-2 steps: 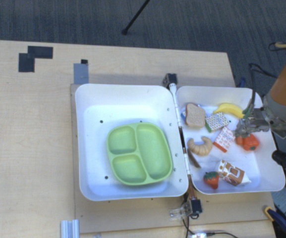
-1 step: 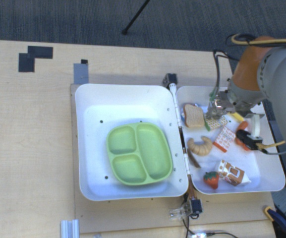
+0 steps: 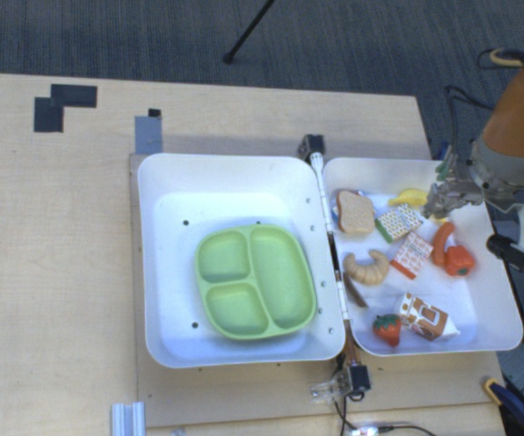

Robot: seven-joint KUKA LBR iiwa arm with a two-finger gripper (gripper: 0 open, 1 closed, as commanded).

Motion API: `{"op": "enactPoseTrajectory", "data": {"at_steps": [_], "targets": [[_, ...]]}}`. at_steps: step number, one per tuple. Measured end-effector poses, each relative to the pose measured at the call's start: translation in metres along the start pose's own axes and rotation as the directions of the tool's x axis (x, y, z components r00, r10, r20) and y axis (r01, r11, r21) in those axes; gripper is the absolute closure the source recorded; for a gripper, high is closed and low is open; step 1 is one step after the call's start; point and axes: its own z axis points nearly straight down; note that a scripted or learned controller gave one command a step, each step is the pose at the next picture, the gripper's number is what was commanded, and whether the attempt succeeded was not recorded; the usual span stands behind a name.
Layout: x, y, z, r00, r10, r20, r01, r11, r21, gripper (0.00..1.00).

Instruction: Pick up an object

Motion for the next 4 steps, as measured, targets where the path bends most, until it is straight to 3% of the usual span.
{"op": "enactPoseTrajectory", "data": {"at_steps": [1,2,3,4], "targets": [[0.001,0.0,0.001,1.0,-0.001,-0.001,0.001,1.0,0.001,0.0],[-0.02,-0.057,0.049,1.0,-0.002,-0.004,0.002,1.0,-0.009,0.0],[-0.021,-0.054,0.036,1.0,-0.004,-0.001,0.004,1.0,-0.017,1.0],[0.038,-0.052,-0.028,1.0,-0.002,-0.002,0.002,1.0,0.001,1.0]]}}
